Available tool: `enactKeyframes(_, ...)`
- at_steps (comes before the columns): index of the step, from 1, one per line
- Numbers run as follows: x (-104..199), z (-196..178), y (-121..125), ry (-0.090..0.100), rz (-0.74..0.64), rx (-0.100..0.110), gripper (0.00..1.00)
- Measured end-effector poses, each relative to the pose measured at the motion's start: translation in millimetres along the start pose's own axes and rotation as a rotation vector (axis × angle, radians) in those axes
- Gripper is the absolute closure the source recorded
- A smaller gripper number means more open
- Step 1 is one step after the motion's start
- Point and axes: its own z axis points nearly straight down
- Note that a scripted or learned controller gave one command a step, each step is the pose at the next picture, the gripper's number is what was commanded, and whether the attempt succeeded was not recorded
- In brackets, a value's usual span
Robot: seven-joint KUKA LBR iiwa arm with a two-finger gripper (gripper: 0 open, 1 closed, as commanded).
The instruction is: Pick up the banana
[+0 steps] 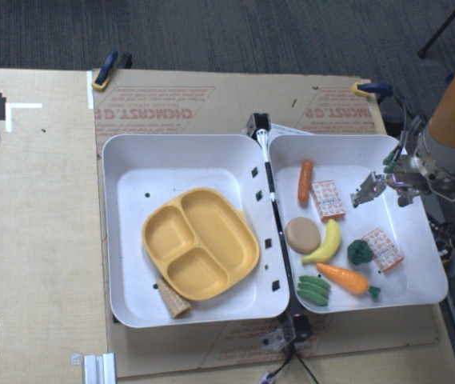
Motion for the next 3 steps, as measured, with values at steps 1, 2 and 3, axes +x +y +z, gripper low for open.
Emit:
enactKeyframes(1, 33, 107, 11, 0.000, -0.136, -0.004, 0.00)
enactKeyframes(2, 32, 98, 11, -0.001, -0.133, -0.004, 1.00)
enactKeyframes(3, 53, 110, -36, 0.001, -0.151, 0.000, 1.00)
